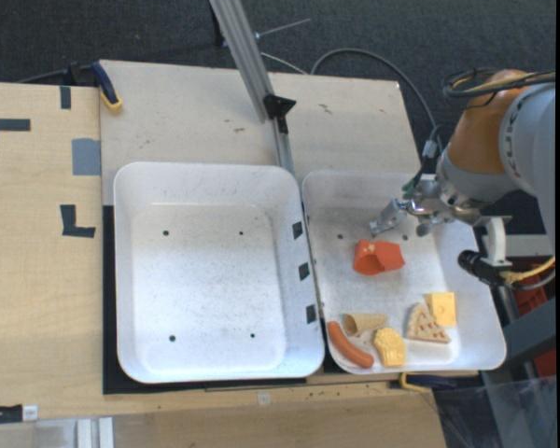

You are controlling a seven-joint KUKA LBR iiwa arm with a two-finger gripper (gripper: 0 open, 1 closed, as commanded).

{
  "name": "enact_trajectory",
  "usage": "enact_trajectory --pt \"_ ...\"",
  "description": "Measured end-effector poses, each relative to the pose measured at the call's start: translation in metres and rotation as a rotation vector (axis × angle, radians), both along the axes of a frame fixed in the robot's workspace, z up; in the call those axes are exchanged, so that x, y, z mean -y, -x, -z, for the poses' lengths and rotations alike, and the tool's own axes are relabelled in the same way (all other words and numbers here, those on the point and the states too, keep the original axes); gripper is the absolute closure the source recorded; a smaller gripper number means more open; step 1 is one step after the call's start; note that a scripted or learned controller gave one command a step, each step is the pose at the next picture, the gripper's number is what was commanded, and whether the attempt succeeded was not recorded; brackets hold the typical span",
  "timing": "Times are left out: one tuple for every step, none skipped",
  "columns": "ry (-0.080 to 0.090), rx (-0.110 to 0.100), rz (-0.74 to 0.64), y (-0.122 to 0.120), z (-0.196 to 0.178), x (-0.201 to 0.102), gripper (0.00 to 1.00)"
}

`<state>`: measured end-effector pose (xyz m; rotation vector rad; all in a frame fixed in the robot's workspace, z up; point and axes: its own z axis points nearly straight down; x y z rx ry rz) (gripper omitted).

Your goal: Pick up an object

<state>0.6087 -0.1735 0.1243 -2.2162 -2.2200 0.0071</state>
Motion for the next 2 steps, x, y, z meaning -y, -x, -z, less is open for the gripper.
enact_trajectory --pt "0.001 0.004 -0.002 -0.001 -0.013 0.0 1.0" --pt "0.001 0.011 0.0 -0.011 -0.059 0.0 1.0"
